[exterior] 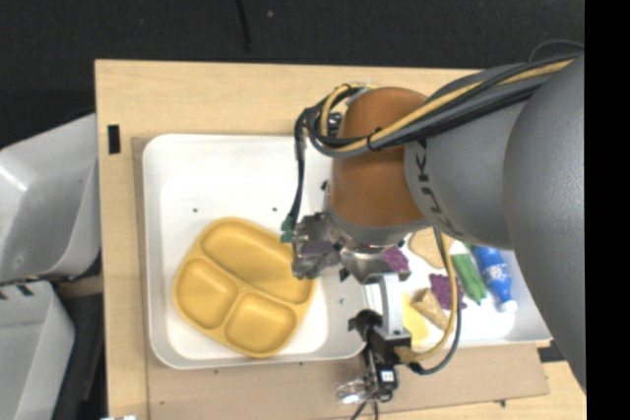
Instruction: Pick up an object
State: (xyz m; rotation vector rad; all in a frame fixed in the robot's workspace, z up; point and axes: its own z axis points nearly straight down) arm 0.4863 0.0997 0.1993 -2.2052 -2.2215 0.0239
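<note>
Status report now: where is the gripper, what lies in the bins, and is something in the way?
Gripper at yellow tray edge, left bin; fingers unclear. Small items in right bin, partly under arm. Nothing seen held.

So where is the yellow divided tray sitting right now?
The yellow divided tray lies in the left bin, toward its near right corner, with the end effector at its right edge.
</note>
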